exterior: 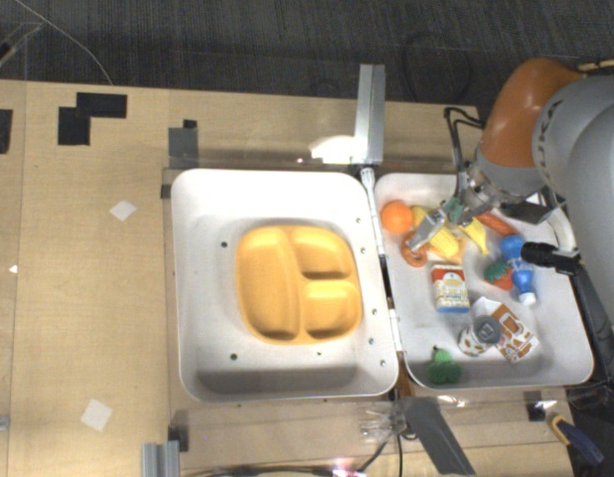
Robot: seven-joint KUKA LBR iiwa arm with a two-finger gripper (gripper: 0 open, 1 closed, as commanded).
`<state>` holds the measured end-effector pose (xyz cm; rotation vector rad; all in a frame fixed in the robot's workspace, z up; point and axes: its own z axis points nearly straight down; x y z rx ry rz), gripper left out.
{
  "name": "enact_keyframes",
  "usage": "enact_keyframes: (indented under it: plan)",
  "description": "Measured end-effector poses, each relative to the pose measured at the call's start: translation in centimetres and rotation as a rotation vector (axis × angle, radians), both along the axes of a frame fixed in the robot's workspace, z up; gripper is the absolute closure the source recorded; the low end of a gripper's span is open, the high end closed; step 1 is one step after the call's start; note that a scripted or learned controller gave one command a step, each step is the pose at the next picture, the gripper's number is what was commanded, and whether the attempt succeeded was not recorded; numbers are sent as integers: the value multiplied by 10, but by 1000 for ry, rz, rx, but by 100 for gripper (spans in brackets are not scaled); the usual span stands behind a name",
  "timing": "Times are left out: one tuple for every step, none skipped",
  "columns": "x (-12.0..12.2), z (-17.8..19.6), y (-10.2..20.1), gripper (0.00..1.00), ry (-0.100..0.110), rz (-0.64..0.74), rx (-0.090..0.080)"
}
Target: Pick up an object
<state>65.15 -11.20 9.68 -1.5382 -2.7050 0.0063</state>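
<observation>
Green fuzzy toy [444, 366] lies nearest; pincer [433, 229], state untellable, is lowered among crowded yellow plastic pieces [448, 237], so a neighbour could be nudged.

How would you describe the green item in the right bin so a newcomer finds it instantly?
Take the right bin, the one crowded with small items. Go to its near-left corner, by the wall shared with the other bin. The green item sits there alone, dark and lumpy, the only all-green piece.
</observation>
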Motion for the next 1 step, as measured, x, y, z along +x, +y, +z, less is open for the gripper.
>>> enact_keyframes:
  plan:
    - [7,17,-2,100,-35,8,-13]
